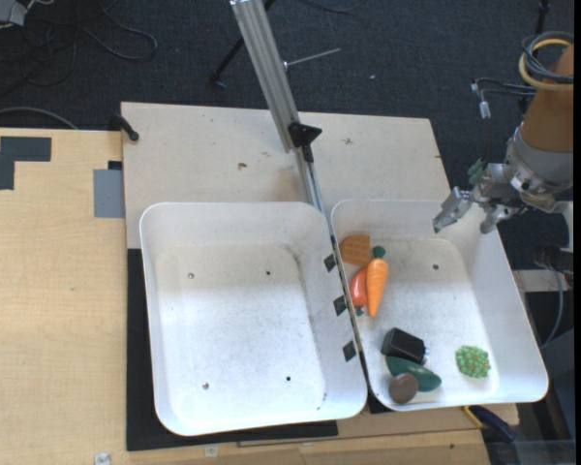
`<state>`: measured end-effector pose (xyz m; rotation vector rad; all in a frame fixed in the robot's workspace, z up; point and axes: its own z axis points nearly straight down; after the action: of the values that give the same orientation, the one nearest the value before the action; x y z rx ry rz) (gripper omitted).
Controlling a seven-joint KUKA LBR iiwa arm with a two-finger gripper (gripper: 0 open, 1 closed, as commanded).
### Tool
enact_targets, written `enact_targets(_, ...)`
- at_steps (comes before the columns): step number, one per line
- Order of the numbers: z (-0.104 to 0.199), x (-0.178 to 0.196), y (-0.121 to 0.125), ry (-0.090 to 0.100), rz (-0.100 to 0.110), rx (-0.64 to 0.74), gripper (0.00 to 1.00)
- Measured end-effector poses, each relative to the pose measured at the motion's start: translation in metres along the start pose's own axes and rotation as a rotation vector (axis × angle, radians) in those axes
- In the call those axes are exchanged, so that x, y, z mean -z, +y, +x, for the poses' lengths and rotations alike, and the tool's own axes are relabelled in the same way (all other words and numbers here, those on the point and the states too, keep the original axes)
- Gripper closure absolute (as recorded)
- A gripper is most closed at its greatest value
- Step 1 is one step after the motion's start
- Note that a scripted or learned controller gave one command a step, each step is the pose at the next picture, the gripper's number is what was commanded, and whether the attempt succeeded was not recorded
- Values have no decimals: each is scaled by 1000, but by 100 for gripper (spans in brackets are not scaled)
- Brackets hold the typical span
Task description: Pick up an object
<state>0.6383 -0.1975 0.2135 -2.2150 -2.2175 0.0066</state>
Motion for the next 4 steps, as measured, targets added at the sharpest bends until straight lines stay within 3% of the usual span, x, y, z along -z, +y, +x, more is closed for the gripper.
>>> enact_targets(2,-1,-118,-5,0,0,-2,0)
enact_targets(3,-2,-104,-3,-2,-6,-4,100)
enact_targets(4,3,-58,0,-3,-11,0,100)
